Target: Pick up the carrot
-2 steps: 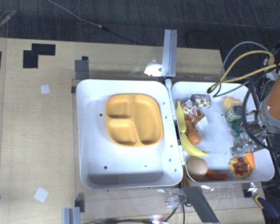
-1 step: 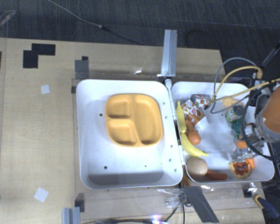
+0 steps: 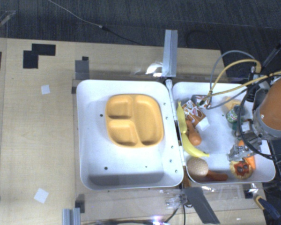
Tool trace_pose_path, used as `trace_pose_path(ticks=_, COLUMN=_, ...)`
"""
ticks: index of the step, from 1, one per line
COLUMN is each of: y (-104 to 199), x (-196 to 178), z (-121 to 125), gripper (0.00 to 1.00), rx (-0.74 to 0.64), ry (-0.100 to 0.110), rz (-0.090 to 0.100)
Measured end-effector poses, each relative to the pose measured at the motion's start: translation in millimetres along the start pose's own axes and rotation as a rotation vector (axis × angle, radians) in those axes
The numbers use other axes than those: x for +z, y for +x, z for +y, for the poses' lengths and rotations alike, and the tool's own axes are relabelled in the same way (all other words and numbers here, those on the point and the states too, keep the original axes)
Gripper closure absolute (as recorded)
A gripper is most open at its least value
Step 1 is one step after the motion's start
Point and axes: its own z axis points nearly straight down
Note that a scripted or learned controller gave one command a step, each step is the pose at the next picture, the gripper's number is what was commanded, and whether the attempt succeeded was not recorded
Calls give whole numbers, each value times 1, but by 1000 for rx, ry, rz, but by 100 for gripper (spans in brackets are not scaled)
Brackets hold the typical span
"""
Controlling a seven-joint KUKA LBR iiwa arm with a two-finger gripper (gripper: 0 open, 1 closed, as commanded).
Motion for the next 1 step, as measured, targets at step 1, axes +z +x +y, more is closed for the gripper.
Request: trace_pose_path(ticks=1, y=-54, x=-25, z=2, gripper=100, rx=121, ry=0, rz=-1)
